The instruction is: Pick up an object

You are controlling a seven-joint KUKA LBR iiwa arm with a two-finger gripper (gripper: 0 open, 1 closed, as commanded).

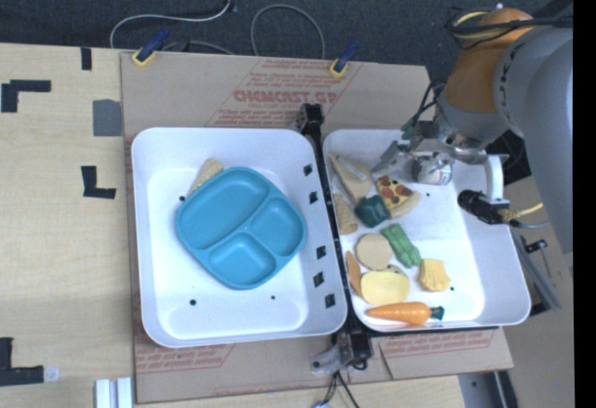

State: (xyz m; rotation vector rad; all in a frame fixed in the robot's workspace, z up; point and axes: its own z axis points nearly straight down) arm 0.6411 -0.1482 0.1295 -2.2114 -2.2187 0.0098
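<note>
Over the right bin, claw above a pizza slice, finger state hard to tell, blue divided plate in left bin.

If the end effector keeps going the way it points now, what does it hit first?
Probably the pizza slice: the end effector points down-left into the right bin, just above it. Depth is unclear from this slanted view.

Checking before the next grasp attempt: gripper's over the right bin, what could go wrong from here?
1. The toy food is packed tight: the dark green block touches the pizza slice, so the gripper may nudge or catch two.
2. The orange toy carrot lies near the white right bin's front wall, which could block a finger.
3. Flat pieces like the round tan slice may slip.
</note>
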